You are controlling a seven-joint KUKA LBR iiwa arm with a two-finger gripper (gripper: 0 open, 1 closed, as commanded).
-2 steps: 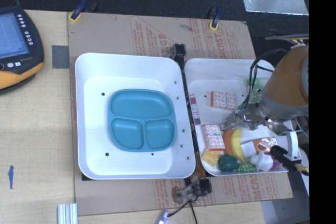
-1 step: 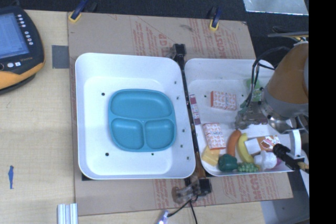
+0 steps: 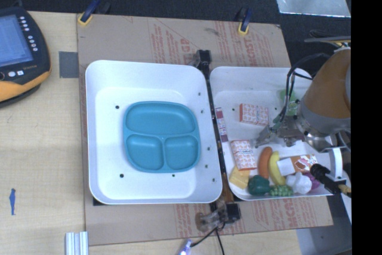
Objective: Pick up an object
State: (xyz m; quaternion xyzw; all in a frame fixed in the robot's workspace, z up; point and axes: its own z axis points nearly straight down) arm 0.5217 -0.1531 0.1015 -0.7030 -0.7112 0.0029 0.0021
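Right bin (image 3: 224, 77) holds toy food crowded toward its near end: one orange carrot (image 3: 264, 159), one yellow banana (image 3: 275, 168), one green broccoli piece (image 3: 258, 185), and two red-and-white packets (image 3: 253, 113), print unreadable. Left bin (image 3: 95, 128) holds one blue divided plate (image 3: 161, 135). Gripper (image 3: 280, 128) hangs above the packets, finger state indeterminable.

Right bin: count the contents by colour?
In the right bin, as far as the arm lets me see:
Red-and-white packets: 2
Orange: 1
Yellow: 2
Green: 2
White, near the corner: 1
Total: 8
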